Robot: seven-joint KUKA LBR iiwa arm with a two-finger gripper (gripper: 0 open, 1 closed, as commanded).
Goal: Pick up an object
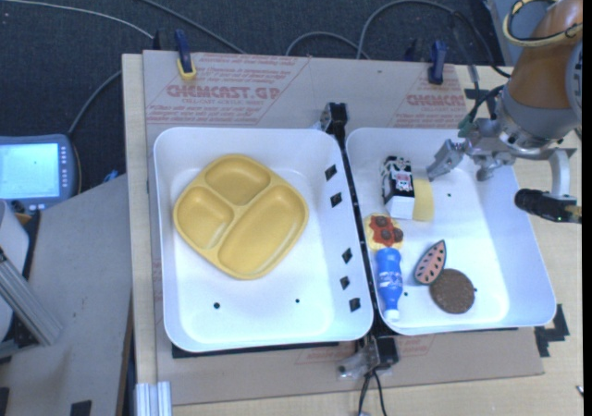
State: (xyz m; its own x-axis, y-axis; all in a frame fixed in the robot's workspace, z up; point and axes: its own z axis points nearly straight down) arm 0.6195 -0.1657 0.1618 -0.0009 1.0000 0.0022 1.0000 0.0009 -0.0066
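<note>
At the right of the frame the gripper (pixel 462 161) hangs over the upper part of the right bin (pixel 518 257), its two fingers spread apart with nothing between them. Below and left of it, along the bin's left side, lie a black-and-white carton (pixel 398 178) touching a pale yellow block (pixel 423 201), then an orange-and-red toy (pixel 384 231) and a blue-and-white bottle (pixel 388 281). Lower centre sit a watermelon slice (pixel 429 263) and a brown cookie (pixel 452 291) — touching. The left bin (pixel 185 303) holds a yellow divided plate (pixel 240 215).
</note>
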